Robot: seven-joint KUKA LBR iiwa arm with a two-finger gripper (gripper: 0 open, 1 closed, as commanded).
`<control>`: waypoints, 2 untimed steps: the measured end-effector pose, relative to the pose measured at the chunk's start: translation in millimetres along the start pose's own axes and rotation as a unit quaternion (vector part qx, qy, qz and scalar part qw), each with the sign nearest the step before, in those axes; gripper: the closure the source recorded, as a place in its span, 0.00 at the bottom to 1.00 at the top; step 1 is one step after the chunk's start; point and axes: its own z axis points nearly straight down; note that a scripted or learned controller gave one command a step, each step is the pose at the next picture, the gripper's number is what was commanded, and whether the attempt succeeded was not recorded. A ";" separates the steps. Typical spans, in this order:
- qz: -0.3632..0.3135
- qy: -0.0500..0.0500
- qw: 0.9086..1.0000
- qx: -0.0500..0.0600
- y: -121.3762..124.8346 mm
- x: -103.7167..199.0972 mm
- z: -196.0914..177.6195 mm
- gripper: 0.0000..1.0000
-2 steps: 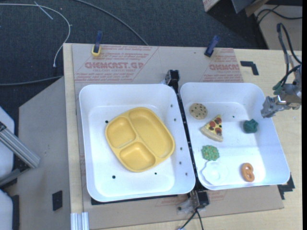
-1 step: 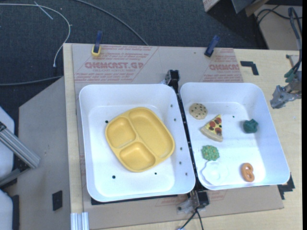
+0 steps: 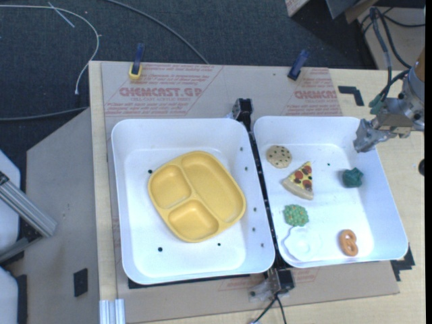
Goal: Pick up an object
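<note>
Two shallow white bins sit side by side on the table [image 3: 81,201], over a brown board printed with red lettering. The left bin [image 3: 128,181] holds a yellow divided plate [image 3: 196,196] with three compartments, lying flat and turned at a slant near the bin's middle. The right bin [image 3: 388,214] holds six small toy foods. A round cookie [image 3: 278,156] lies near the upper left of this bin; just below it and to the right lies a pizza slice [image 3: 300,179] with red dots on top. Below the slice sits a green broccoli piece [image 3: 295,214], and right under that, almost touching, a white fried egg [image 3: 298,241] that barely stands out from the bin floor. An orange pretzel [image 3: 348,242] lies near the lower right corner, well apart from the rest. A dark green lump [image 3: 352,177] sits toward the right side, its kind too small to tell. The hand [image 3: 368,140] hangs over the upper right corner of the right bin, above the rim, with the grey arm behind it reaching in from the right edge. It is up and to the right of the dark green lump and apart from it. Nothing shows between its fingers; whether they are spread or closed cannot be told at this size. Two blue clamps [image 3: 138,59] grip the board's far edge.
</note>
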 end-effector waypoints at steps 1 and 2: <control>-0.001 0.000 1.000 0.002 -9.7 50.9 19.8 1.00; 0.000 0.000 1.000 0.001 -8.6 104.4 20.3 1.00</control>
